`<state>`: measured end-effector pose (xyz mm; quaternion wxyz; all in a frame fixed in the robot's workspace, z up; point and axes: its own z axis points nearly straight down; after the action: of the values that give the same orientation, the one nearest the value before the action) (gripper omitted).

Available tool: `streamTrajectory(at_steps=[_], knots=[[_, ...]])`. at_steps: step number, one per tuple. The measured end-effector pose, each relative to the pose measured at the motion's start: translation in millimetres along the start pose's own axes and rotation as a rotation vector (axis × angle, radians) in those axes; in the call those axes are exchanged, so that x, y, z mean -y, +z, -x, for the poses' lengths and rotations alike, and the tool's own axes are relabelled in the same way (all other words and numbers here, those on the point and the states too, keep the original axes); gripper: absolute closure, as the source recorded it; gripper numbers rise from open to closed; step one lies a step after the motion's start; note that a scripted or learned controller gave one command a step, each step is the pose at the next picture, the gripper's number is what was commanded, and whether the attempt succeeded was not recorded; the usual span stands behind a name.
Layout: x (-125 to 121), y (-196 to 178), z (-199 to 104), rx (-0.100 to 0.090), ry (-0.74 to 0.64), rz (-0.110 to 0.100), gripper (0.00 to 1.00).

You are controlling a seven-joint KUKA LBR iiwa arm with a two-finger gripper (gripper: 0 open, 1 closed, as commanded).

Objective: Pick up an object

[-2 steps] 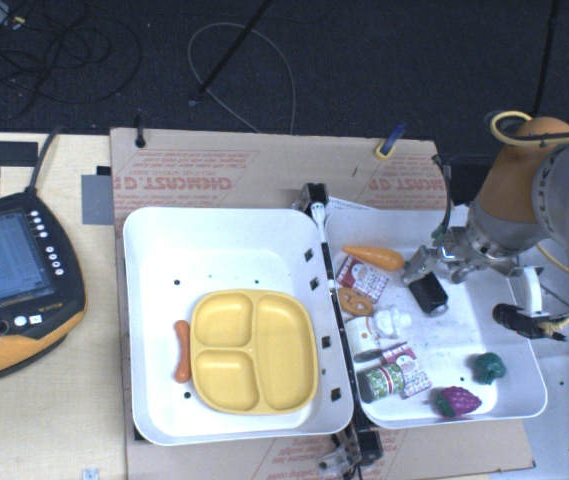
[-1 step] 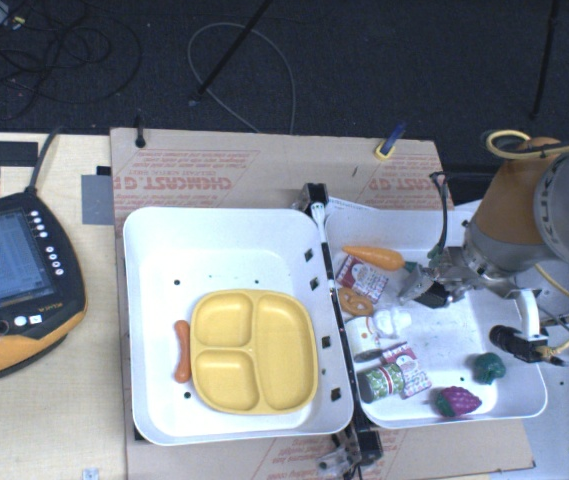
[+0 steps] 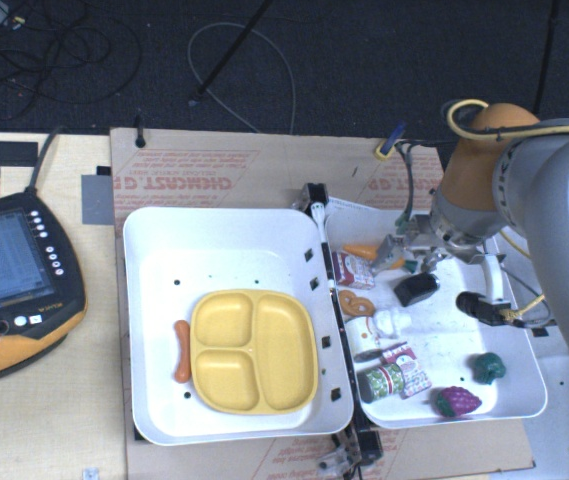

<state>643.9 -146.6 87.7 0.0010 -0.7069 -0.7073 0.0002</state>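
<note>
Starting at the table's left edge, we see a teach pendant (image 3: 9,288) with a lit screen, lying apart from the bins. Next comes the left bin (image 3: 154,238), which holds a yellow divided plate (image 3: 254,351) and, just beside the plate's left rim, an orange sausage-shaped toy (image 3: 181,350).

Across the divider, the right bin (image 3: 524,398) carries the clutter we have to choose from: an orange piece (image 3: 361,252) near its far left corner, a pretzel-like ring (image 3: 356,305) below it, a small can with a red and green label (image 3: 388,378) toward the near edge, a purple grape-like toy (image 3: 457,401) and a dark green lump (image 3: 487,368) near the near right corner.

Over the far part of this bin hangs the tool (image 3: 416,258), low among the items, with a black object (image 3: 415,289) just beneath it (whether touching, we cannot tell). We cannot tell how the tool stands, and we see nothing lifted in it.

We judge the pick as not yet done: the tool is placed over candidates, and grasping and lifting remain.
</note>
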Motion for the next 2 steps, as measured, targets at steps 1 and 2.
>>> streamTrajectory(at_steps=[1, 2], knots=[[0.9, -0.2, 19.8, 0.001, 0.000, 0.001, 0.00], [33.2, 0.4, 14.3, 0.000, 0.001, -0.001, 0.00]])
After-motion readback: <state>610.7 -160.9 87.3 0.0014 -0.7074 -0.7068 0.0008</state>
